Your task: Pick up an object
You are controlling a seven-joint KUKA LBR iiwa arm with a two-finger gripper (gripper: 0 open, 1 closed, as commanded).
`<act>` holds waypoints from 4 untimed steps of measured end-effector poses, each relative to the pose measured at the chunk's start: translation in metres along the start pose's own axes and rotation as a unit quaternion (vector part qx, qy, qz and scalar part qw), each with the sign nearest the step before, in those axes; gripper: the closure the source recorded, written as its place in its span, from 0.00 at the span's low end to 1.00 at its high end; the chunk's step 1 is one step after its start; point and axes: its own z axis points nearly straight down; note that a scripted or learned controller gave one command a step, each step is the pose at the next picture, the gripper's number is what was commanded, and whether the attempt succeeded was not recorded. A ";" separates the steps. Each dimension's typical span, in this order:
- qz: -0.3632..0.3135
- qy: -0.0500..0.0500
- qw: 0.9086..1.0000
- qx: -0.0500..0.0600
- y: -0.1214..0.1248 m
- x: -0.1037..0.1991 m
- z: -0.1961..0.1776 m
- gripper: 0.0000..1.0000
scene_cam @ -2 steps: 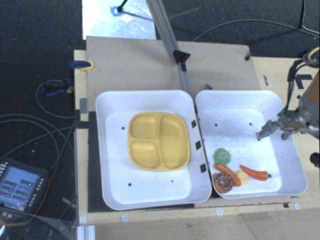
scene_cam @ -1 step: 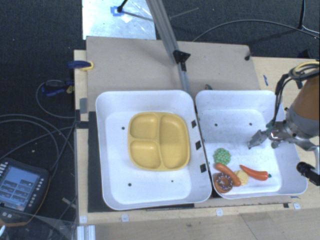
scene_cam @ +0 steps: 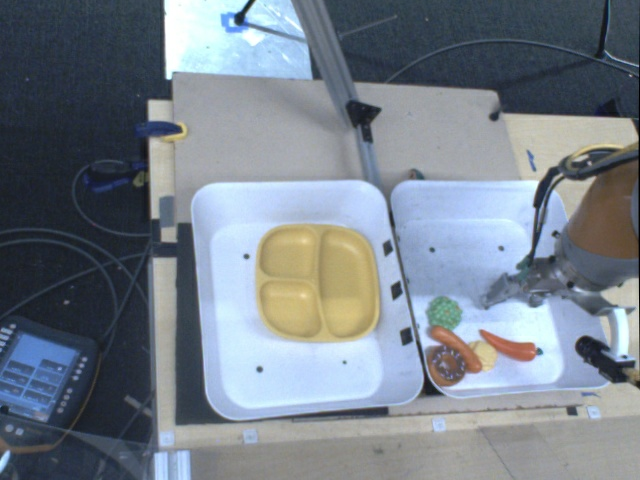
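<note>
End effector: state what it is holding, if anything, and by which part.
Nothing is seen held. The end effector hangs over the right bin, apart from the red chili pepper and broccoli lying below it.

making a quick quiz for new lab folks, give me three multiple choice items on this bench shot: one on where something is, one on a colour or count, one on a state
1. Where do the toy foods lie?
A. on the yellow plate
B. in the near part of the right bin
C. on the bare bench

2. How many compartments does the yellow plate have?
A. two
B. three
C. five

3. How does the chili pepper stand with the end effector?
A. lying on the bin floor, apart from it
B. lifted clear of the bin
C. set on the plate

Answers:
1. B: the broccoli, sausage, donut and chili pepper cluster at the near side of the right bin.
2. B: the yellow plate in the left bin shows two smaller sections and one long one.
3. A: it lies flat on the floor, nearer the camera than the end effector.
</note>
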 end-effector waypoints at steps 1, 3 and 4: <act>0.001 -0.001 1.000 -0.003 0.002 -0.001 -0.013 1.00; -0.003 -0.002 1.000 -0.005 0.018 0.000 -0.106 1.00; -0.003 -0.002 1.000 -0.005 0.019 0.000 -0.153 1.00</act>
